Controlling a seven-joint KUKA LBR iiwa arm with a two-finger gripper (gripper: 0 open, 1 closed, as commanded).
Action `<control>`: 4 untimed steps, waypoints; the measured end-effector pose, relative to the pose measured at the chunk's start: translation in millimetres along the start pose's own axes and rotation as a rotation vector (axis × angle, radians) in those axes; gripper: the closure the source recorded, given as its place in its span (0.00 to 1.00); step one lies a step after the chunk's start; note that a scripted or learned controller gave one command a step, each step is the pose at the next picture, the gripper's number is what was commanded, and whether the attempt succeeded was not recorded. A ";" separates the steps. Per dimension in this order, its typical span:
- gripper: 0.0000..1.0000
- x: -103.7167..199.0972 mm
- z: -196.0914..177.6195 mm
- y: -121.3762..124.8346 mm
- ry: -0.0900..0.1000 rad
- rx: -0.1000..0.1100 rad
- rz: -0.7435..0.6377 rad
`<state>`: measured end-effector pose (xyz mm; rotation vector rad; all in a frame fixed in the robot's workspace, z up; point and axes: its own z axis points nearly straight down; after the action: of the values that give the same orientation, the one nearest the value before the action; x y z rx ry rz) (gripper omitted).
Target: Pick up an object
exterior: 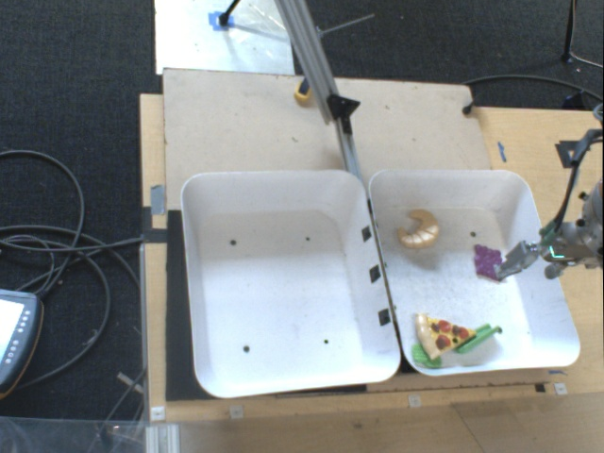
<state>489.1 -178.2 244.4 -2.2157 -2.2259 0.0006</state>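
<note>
gripper (517,258) reaches in from the right w/ tips touching the purple toy (487,261) in the right bin (543,347), toy just left of it; can't tell if it's gripped.

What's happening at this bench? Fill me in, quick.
A robot arm reaches in from the right over the right bin, its gripper right beside a small purple object. I cannot tell whether it has hold of it. A croissant lies further back in that bin, a pizza slice and a green piece near the front. The left bin sits alongside.
</note>
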 end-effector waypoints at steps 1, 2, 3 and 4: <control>0.00 0.0 -1.6 0.7 -0.001 -0.003 0.001; 0.00 1.0 41.0 -3.5 0.000 0.000 0.004; 0.00 -4.0 84.4 -1.3 0.001 0.002 0.005; 0.00 -10.1 143.8 -6.3 0.001 0.003 0.006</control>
<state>482.7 -188.2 100.6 -2.2201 -2.2178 0.0031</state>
